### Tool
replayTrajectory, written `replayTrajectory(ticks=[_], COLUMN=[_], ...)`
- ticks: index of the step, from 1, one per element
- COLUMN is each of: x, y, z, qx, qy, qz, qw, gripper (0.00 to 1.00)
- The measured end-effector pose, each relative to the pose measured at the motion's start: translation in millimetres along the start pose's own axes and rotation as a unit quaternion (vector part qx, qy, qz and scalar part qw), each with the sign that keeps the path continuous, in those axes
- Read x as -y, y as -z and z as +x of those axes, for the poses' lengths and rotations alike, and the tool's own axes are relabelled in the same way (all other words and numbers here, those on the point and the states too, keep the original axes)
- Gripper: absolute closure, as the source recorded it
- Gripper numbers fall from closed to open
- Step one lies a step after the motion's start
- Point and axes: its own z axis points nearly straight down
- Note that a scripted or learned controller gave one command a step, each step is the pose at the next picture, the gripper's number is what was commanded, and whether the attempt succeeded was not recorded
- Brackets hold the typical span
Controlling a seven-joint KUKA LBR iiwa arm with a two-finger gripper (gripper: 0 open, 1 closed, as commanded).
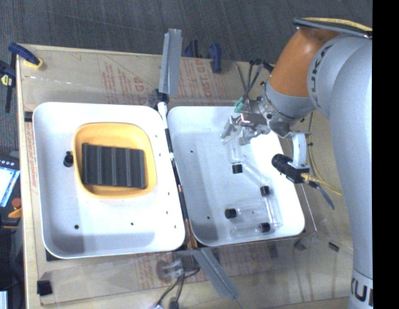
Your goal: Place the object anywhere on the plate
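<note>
Grey arm (354, 140), orange-banded; gripper (237, 148) with clear fingers (236, 156) over right bin (199, 172), finger spread unclear. Left bin (51, 224): yellow plate (116, 134), dark ribbed object (114, 166).

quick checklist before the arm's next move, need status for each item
1. Plate located: the yellow plate with a dark ribbed insert lies in the left white bin. ok
2. Object located: a clear plastic piece with small black caps lies in the right white bin, near its lower right corner. ok
3. Object on plate: it sits in the other bin. not ok
4. Pincer position: over the right bin's upper part, apart from the clear piece. ok
5. Pincer holding the object: nothing plainly seen in it. not ok
6. Small black knob left of the plate, apart from its rim: ok
</note>
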Motion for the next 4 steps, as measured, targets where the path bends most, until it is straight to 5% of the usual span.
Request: replayTrajectory(ticks=[1, 2, 3, 4], x=[-21, -19, 5, 5], y=[13, 2, -2, -2], z=[88, 153, 163, 163], qx=[0.001, 0.001, 0.001, 0.001], qy=[0.092, 0.223, 0.274, 0.274], qz=[0.0, 0.001, 0.002, 0.002], qw=[0.9958, 0.9749, 0.9618, 0.9618], gripper=[1.0, 1.0, 1.0, 0.0])
